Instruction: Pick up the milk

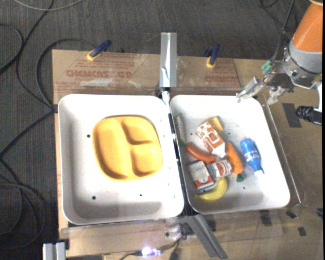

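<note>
At upper right, past the back corner of the right bin (271, 145): grey arm (309, 31) with orange band, reaching in from the right edge, wrist angled down and leftward. Pincer (254, 91) hovering just above the bin's rear right rim, pointed toward the left; whether released or clenched, cannot tell, too small and blurred. Nothing seen between its tips. Well apart from it, near the middle of the right bin: milk (210, 137), a white and orange carton lying tilted, touching the carrot (200, 154) below it. Just beside, a second carrot (234, 158), a small can (222, 168), a little box (200, 176) and a banana (214, 191) clustered together; blue bottle (251, 156) further right. Left bin (70, 161) holding a yellow divided tray (129, 146). Both bins side by side on the table (70, 75)
</note>
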